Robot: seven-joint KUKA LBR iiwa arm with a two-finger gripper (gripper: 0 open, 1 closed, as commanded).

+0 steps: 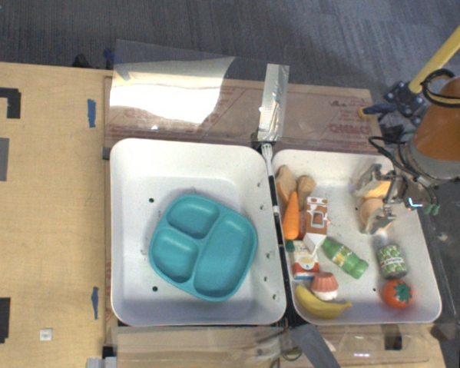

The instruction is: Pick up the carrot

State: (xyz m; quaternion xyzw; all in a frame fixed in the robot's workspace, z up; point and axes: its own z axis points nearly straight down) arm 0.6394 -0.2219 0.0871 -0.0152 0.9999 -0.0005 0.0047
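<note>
The orange carrot (291,213) lies lengthwise along the left wall of the right bin (431,305), its tip pointing to the back. It rests between two tan bread-like pieces (286,178) behind it and a small carton (306,260) in front. My gripper (376,204) hangs over the back right part of the same bin, about a hand's width to the right of the carrot and apart from it. A tan, yellowish lump (375,190) shows right at the gripper; whether it is held is unclear.
The right bin also holds a brown-and-white carton (316,214), a green bottle (344,258), a green can (392,259), a tomato (397,293), a banana (321,304) and a small pink-topped item (325,284). A teal divided plate (203,248) sits in the left bin (130,174).
</note>
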